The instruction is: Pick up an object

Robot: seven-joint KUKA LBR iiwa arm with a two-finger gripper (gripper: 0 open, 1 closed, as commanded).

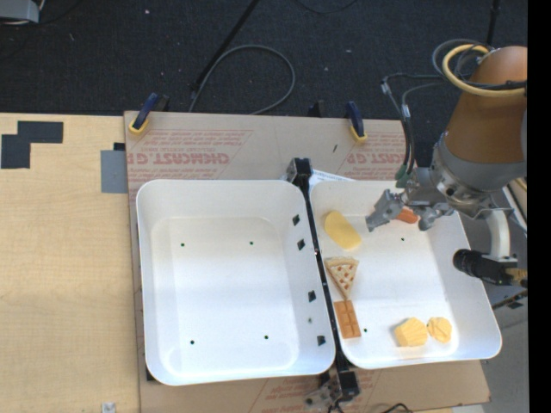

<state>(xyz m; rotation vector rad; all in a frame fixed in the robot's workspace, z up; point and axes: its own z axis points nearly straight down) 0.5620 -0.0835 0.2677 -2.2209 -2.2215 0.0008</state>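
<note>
The gripper (403, 210) is seen low over the right bin (469, 317), its fingers spread, with a small orange piece (408, 217) between them; whether that piece is gripped cannot be told. For a clean pick, the fingers should be centred on one item and closed fully before lifting. The yellow block (342, 230), rounded and smooth, lies just beside the gripper, near the divider; a wedge (342, 274) lies below it.

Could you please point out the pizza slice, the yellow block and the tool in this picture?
pizza slice (342, 274), camera view, middle of its topping.
yellow block (342, 230), camera view, centre of its top face.
tool (385, 213), camera view, midway between its fingertips.
</note>
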